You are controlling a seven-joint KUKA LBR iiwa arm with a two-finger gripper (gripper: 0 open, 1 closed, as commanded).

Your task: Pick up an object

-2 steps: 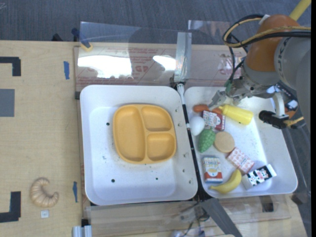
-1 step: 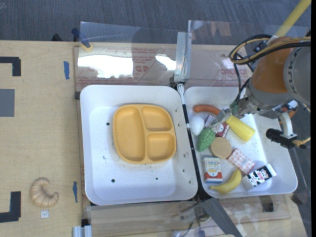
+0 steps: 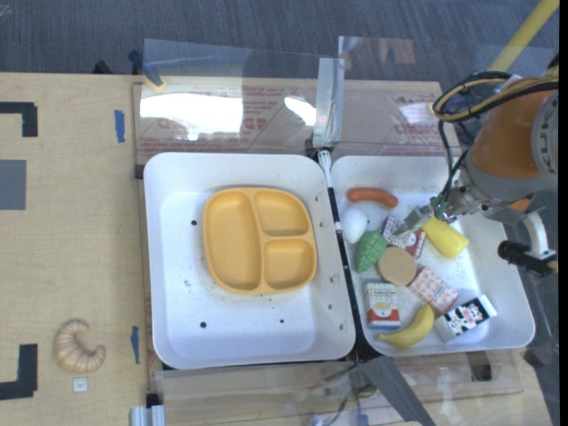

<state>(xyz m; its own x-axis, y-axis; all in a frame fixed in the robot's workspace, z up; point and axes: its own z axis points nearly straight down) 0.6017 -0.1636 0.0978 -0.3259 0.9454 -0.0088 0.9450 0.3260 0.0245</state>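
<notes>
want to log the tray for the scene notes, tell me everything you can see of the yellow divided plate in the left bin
The yellow divided plate is a rounded-square dish that looks like matte plastic, orange-yellow all over. Raised ridges split it into three wells: one long well along its left side and two smaller ones stacked on its right. All three wells look bare. It lies flat and upright on the floor of the left bin, a little above the bin's middle, apart from the walls, with nothing else touching it.
</notes>
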